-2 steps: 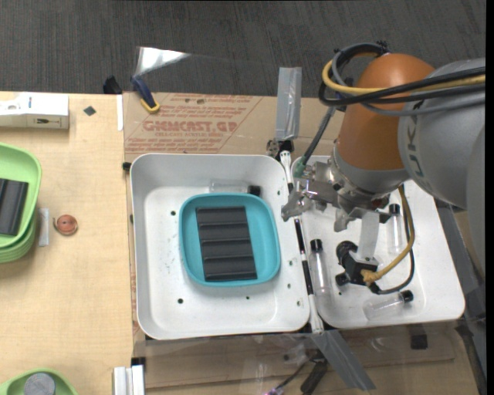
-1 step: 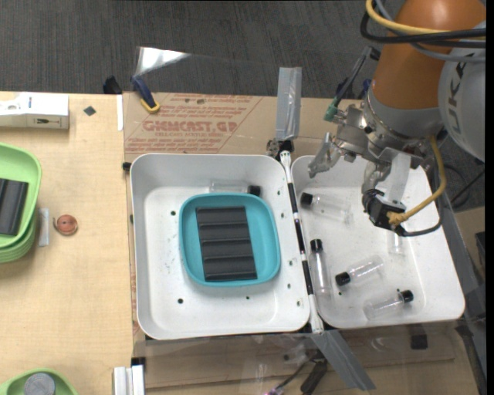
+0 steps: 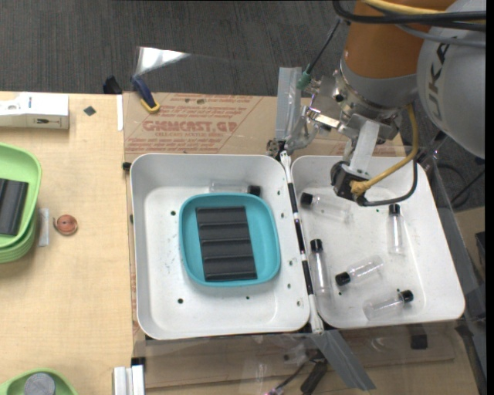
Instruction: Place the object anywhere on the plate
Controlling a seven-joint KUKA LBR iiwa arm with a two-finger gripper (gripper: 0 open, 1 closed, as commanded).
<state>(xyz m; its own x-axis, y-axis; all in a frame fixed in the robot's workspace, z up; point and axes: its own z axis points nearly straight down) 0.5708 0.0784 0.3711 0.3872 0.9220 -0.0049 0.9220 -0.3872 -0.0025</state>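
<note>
Over the right bin's [image 3: 437,254] far-left corner hangs the end effector [image 3: 299,129].

Dark grey carpet [image 3: 193,23] lies beyond the pale wooden bench's [image 3: 77,308] far edge.

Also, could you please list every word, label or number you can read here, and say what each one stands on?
"CHEMCAST GP", as best it reads: large red print on the brown sheet; the smaller red lines around it are too blurred to read.
Dark marks on the white box at the far left: too small to read.
Dark letters on the grey arm: cut off, not readable whole.
</note>
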